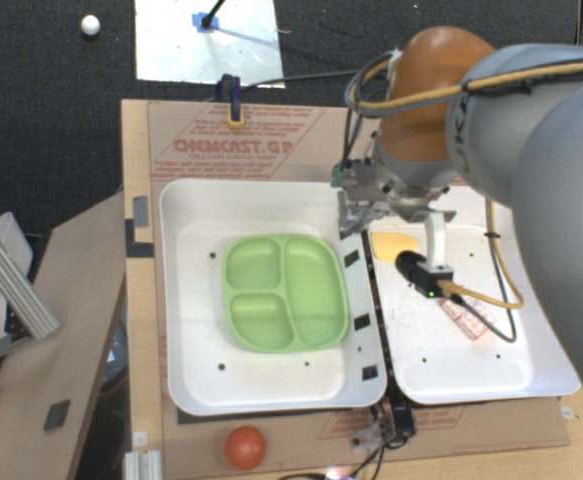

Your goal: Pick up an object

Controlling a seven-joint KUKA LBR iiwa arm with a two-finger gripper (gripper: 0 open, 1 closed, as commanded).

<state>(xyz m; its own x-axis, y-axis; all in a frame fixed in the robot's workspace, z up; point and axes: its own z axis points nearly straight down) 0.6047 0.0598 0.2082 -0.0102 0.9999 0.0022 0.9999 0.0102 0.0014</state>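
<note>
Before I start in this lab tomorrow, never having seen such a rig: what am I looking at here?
This is one picture, taken by a fixed camera above a bench, looking down at a slant. The big grey and orange machine is a robot arm reaching in from the right. At its end is a gripper, low over the wall between two shallow white bins. The left bin holds a green tray with three compartments. The right bin holds a yellow thing, close by the gripper, and a pinkish one. An orange ball lies on the bench outside the bins. I can see nothing held by the gripper.
</note>
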